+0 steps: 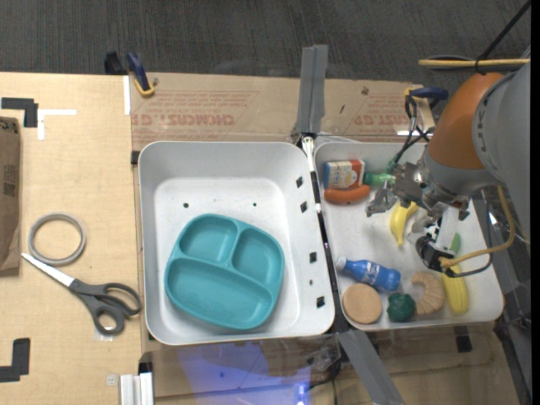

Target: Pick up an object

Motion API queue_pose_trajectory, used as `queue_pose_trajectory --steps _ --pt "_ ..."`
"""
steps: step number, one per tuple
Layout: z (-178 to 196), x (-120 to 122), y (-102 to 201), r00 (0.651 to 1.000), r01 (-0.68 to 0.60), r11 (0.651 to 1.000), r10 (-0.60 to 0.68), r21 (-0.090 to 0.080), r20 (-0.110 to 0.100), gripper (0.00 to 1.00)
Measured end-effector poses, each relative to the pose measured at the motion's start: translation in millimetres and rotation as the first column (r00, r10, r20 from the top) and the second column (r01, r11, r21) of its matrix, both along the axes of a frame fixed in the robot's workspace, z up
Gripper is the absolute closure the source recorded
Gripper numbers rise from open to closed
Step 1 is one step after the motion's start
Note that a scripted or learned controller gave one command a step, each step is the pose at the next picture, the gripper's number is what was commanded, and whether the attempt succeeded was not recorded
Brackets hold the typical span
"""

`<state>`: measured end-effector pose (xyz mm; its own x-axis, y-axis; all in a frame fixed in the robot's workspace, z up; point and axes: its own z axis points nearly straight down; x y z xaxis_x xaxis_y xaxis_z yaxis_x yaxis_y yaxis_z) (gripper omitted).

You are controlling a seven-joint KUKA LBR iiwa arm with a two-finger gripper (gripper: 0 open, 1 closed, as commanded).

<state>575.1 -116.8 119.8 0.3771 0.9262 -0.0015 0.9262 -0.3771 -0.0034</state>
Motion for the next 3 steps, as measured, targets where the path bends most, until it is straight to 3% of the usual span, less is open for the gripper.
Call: queue_pose_trajectory --steps 1,2,3 --pt "-28 74 -1 0.993 0.119 0.993 -0.119 -0.003 -0.011 0.00" --pt "-20 75 0 0.993 0.115 0.993 -0.115 -0.005 -0.007 1.00" --pt "71 33 59 0.994 0.113 0.994 -0.113 -0.001 0.000 1.00"
